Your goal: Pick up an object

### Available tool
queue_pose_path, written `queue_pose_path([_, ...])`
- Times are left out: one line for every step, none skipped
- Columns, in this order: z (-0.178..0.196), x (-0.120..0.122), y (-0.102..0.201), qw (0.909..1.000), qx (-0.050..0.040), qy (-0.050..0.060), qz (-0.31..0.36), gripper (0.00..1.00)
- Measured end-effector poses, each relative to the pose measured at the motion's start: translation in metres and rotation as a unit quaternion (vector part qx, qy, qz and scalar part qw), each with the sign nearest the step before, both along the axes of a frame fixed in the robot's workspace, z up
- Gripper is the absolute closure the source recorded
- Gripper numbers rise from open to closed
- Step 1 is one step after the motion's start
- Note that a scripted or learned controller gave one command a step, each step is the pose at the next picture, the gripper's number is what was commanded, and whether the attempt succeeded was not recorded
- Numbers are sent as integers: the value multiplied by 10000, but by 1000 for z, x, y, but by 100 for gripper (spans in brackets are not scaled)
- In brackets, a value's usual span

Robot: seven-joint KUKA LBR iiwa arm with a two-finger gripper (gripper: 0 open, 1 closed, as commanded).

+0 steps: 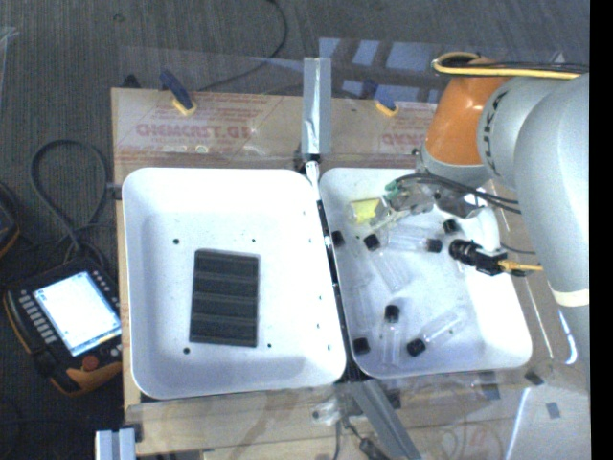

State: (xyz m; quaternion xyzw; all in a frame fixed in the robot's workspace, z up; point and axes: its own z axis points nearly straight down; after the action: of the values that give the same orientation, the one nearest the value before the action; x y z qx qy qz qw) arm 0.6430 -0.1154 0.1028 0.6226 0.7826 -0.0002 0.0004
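From my overhead camera I see 2 white bins side by side on the bench. The left bin holds 1 thing, a dark ribbed rectangular block lying flat near its middle. The right bin holds several clear plastic vials with black caps: 1 vial near the front, another vial just beside it, a third vial toward the middle, and more at the back, partly under the arm. A small yellow-green object lies in the far left corner of that bin. The arm reaches in from the right, its orange band over the bin's far edge. The gripper hangs over the back of the right bin, close to the yellow-green object; I cannot tell how it is set or whether it grips anything.
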Motion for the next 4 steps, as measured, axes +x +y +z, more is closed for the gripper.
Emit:
queue_pose_path([0,0,0,10000,-1,1,0,0])
queue_pose_path([-14,8,7,10000,-16,9,48,0])
queue_pose_path([-2,9,7,10000,-21,-21,48,100])
queue_pose_path([-3,9,7,10000,-24,-21,49,0])
